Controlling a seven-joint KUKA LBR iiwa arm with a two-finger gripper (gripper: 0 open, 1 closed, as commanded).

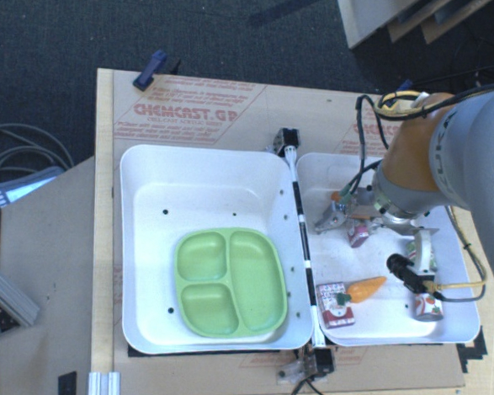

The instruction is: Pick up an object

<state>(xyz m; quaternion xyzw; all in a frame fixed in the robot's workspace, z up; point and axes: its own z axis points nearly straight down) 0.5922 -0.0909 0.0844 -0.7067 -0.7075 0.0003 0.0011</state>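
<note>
Dark carpet is surrounding the bench (pixel 193 117). A green divided plate (pixel 230 282) is lying in the left bin (pixel 147 177). In the right bin (pixel 453 329), the gripper (pixel 347 215) is hovering at ten o'clock, its grasp impossible to read, while a small card (pixel 336 304) and carrot (pixel 365 288) are lying at seven o'clock.

Both white bins, the left (pixel 147 185) and the right (pixel 453 321), look like smooth, slightly glossy plastic. The green divided tray (pixel 228 281) at lower centre is matt plastic. The surface (pixel 194 113) looks like brown paper-faced board with red print, flat and dull. At right, the arm (pixel 478 149) has smooth grey casing and a satin orange band (pixel 411 149). The orange carrot (pixel 365 288) looks smooth, like plastic.
</note>
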